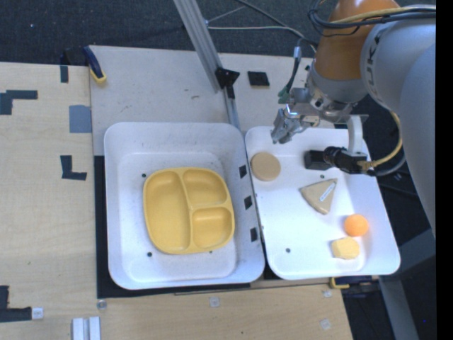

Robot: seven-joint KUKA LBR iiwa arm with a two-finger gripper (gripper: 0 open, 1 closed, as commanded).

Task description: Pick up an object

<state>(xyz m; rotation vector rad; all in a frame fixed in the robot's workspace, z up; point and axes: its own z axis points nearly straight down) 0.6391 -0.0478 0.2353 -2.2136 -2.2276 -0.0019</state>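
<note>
End effector above round tan disc, can't tell its opening, nothing held. Disc looks flat, stiff, light; pinch across edges.

One camera watches me from above the worktop, fixed and tilted, looking down at a slant. It sits far enough back to take in both white bins whole: the left bin near the middle of its picture, the right bin just beside it. My arm enters from the right of the left bin, large in the upper corner.
</note>
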